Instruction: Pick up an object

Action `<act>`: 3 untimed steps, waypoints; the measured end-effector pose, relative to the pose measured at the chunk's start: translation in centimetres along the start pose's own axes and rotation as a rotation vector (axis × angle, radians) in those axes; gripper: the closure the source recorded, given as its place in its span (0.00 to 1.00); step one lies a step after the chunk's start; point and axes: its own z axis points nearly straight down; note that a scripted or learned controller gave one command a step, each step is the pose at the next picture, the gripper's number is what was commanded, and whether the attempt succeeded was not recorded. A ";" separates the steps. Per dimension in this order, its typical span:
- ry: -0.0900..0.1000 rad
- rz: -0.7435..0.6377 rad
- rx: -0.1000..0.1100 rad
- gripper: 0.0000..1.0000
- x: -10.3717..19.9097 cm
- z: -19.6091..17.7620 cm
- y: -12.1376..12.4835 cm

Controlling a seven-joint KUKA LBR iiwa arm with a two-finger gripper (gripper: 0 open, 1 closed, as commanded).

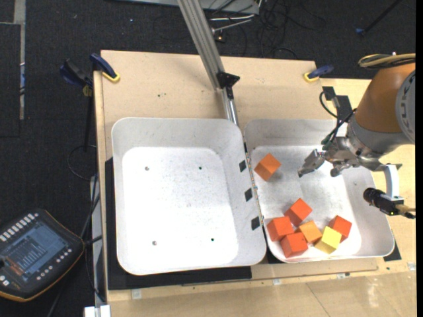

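In the right bin [370, 243] a lone orange block [267, 166] lies near the upper left. A cluster sits at the bin's front: red blocks [299, 211] [279, 227] [294, 244], an orange-yellow block [310, 232], a yellow block [328, 239] and another red block [340, 226]. My gripper [322, 166] hangs over the middle of the right bin, to the right of the lone orange block and above the cluster. Its fingers [308, 166] are spread, with nothing between them.
The left bin [125, 177] lies beside the right one, their rims meeting at the centre. A slanted metal bar [205, 38] reaches down to the bins' shared back corner. Clamps [106, 68] [317, 73] sit on the board's back corners. A teach pendant [33, 249] lies at the lower left.
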 end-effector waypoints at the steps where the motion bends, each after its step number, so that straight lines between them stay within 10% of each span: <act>1: -0.002 -0.001 -0.007 1.00 -0.1 -1.3 0.2; 3: -0.004 -0.005 -0.014 1.00 1.3 -13.5 0.9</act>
